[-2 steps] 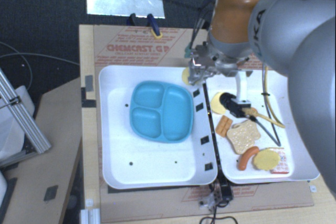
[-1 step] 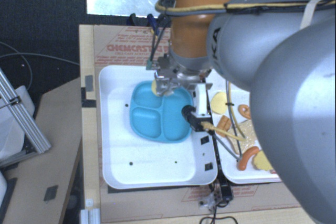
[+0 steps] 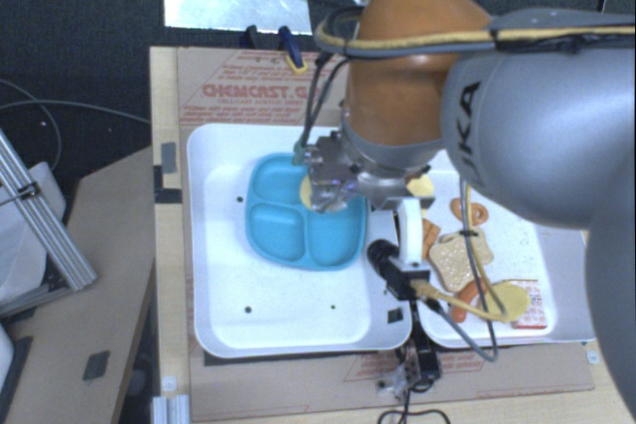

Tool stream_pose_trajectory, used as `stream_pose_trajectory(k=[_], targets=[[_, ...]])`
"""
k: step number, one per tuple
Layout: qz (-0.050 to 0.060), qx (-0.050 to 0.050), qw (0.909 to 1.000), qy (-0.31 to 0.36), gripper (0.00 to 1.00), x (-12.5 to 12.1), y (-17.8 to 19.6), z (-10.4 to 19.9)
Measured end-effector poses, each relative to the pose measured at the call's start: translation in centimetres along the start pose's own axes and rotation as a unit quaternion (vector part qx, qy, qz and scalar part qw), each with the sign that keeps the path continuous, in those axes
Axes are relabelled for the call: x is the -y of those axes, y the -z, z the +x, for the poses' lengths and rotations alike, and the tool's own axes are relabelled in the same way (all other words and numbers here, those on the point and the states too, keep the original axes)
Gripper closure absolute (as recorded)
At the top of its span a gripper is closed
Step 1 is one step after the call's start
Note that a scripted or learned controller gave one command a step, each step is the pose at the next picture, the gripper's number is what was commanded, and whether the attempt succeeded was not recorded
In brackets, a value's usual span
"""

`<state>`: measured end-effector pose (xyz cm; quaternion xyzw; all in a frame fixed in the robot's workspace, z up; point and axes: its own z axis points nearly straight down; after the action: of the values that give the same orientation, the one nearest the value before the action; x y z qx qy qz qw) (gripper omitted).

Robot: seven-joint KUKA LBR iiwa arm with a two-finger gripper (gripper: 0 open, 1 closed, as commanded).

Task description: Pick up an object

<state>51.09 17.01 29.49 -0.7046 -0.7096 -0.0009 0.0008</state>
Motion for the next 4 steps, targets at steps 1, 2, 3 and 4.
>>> stream_pose_trajectory(k=[1, 2, 3, 4], targets=[[0.002, 0.002, 1.0, -0.006, 1.0, 2.6, -4.3, -6.5], [-0.004, -0.001, 1.0, 0.0, 1.0, 2.4, 4.4, -3.0], [0.001, 0.001, 1.0, -0.004, 1.0, 1.6, 0.9, -3.9], [-0.001, 0.001, 1.0, -0.001, 1.0, 1.6, 2.1, -3.9]])
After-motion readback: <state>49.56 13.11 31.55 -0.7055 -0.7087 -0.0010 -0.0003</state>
